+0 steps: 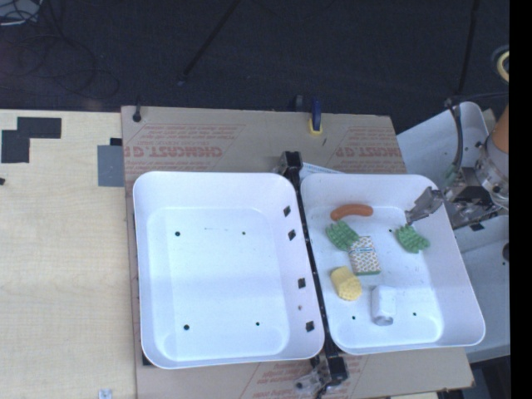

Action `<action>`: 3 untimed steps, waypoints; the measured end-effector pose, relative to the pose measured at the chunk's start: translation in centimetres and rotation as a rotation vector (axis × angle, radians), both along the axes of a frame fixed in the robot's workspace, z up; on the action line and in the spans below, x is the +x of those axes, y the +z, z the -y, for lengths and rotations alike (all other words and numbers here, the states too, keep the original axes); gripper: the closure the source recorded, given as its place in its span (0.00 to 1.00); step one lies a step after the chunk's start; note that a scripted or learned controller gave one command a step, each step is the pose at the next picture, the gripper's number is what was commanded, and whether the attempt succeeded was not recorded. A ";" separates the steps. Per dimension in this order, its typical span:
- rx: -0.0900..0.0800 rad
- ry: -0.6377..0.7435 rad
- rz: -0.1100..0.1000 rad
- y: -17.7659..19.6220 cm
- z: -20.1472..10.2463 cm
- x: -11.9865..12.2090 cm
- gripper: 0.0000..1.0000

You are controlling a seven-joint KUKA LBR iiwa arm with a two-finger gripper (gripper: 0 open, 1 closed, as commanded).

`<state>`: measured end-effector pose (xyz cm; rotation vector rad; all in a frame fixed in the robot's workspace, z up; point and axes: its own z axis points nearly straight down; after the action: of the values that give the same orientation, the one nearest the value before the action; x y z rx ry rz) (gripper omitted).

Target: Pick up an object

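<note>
The right bin (449,306) holds several small objects. An orange sausage (352,212) lies near its back. Below it are a green leafy piece (342,235), a patterned block (364,256), a yellow corn-like piece (347,283) and a pale grey can (382,304) on its side. A second green piece (411,238) lies toward the right wall. My gripper (421,207) reaches in from the right and hangs just above and behind that second green piece. I see nothing held in it.
The left bin (216,273) sits beside the right one, with black clips (301,283) along the shared wall. Both rest on a cardboard sheet (224,144) over a wooden bench. The arm's wrist and cables (478,185) crowd the right bin's far right corner.
</note>
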<state>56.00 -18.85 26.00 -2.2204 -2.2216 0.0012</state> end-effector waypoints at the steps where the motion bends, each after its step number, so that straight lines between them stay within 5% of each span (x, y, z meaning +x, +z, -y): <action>1: 0.000 0.001 -0.001 1.0 0.1 0.0 1.00; 2: 0.001 -0.004 -0.002 4.8 2.6 -7.9 1.00; 3: -0.001 0.007 0.007 11.6 -3.1 -4.0 1.00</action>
<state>52.02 -15.71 37.56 -2.2163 -2.2333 -0.0057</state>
